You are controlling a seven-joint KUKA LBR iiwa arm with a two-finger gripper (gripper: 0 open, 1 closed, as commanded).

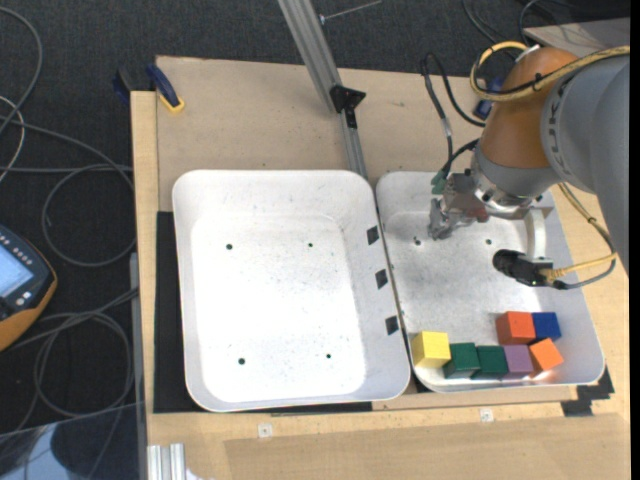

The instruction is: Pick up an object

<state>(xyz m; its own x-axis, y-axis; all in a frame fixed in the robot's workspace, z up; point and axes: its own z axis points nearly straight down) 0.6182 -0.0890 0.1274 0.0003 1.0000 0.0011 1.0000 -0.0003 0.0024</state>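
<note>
Nothing is yet picked up, as judged from the scene. The gripper (441, 222) is seen at the far end of the right bin (455, 278), well apart from the coloured blocks (490, 349) clustered at its near edge; its opening cannot be told.

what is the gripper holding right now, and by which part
Nothing is held. The gripper hangs over the far end of the right bin, while the blocks all lie at its near end.

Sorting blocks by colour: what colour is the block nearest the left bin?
Yellow: the small yellow cube in the right white bin, seen in the camera view.
</note>
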